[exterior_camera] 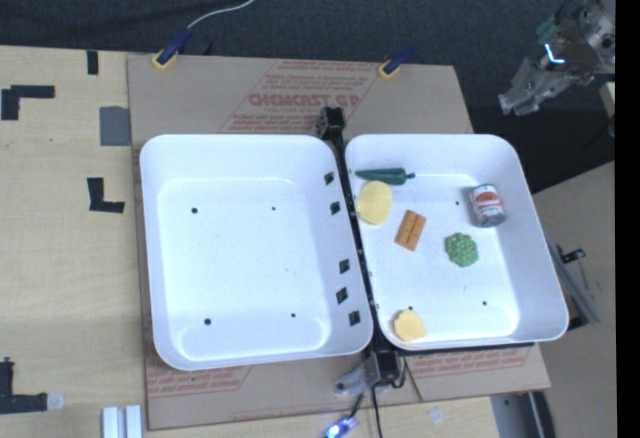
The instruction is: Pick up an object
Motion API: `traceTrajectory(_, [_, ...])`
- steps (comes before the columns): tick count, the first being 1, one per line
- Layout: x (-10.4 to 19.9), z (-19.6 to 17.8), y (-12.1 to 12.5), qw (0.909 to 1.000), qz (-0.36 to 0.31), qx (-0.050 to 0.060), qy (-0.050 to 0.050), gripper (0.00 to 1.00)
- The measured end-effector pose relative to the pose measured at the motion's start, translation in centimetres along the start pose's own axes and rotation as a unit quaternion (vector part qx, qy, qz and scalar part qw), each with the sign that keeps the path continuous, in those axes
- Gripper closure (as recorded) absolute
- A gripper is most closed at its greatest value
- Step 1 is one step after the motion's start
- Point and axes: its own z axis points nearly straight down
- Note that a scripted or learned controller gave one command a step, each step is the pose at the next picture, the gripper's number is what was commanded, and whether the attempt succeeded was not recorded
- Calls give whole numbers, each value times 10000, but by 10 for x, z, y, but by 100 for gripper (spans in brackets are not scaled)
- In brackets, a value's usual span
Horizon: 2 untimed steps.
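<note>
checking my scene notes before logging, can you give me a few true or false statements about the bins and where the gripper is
1. All the objects lie in the right bin. True.
2. The gripper is down among the objects. False: it sits off the bin's upper right corner.
3. The small can touches the green bumpy piece. False: they lie apart.
4. The green pepper lies just above the yellow rounded piece. True.

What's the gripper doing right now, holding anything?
Gripper: up off the bench beyond the right bin, nothing visibly held; open or shut cannot be told.
</note>
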Motion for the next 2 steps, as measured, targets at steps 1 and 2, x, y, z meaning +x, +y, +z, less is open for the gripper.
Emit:
traceTrajectory(1, [12,80,-91,9999,16,146,46,100])
traceTrajectory(2, [21,213,-124,9998,6,181,55,100])
